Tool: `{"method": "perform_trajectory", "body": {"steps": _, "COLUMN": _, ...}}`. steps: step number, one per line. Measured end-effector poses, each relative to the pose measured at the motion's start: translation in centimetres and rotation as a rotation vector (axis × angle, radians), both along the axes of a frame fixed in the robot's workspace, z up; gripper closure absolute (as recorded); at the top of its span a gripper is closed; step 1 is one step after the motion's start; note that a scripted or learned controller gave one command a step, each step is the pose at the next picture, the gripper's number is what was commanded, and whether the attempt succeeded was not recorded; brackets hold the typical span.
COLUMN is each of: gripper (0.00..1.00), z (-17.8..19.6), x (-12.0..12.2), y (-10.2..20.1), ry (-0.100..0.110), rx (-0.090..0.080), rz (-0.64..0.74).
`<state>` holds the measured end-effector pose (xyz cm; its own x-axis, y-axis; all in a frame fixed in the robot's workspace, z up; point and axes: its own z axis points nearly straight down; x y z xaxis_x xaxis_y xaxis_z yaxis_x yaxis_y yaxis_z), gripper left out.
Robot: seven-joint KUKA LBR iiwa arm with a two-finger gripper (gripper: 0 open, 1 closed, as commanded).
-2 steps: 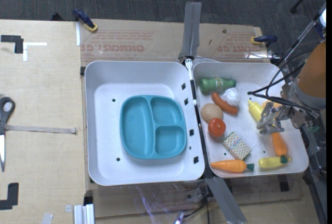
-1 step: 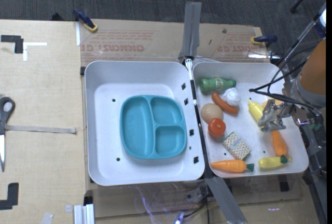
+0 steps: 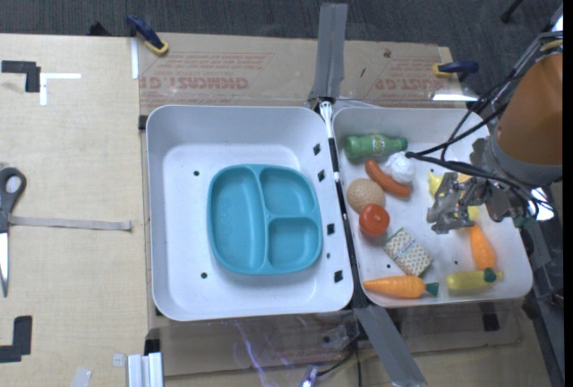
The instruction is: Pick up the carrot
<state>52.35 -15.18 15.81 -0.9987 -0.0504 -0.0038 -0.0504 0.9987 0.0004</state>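
The metal two-finger gripper [image 3: 450,213] hangs low inside the right white bin [image 3: 510,290], finger state unreadable, just left of a small orange carrot [image 3: 482,246].

Arm [image 3: 537,107] reaches in from right; claw [image 3: 450,208] pointing down, low.

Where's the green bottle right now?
The green bottle lies on its side at the far end of the right-hand bin, near the divider between the bins, just beyond the orange sausage.
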Motion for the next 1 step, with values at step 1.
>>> {"method": "perform_trajectory", "body": {"steps": 1, "gripper": 0.0, "z": -0.01, "x": 0.0, "y": -0.03, "ry": -0.001, "rx": 0.0, "rz": -0.001}}
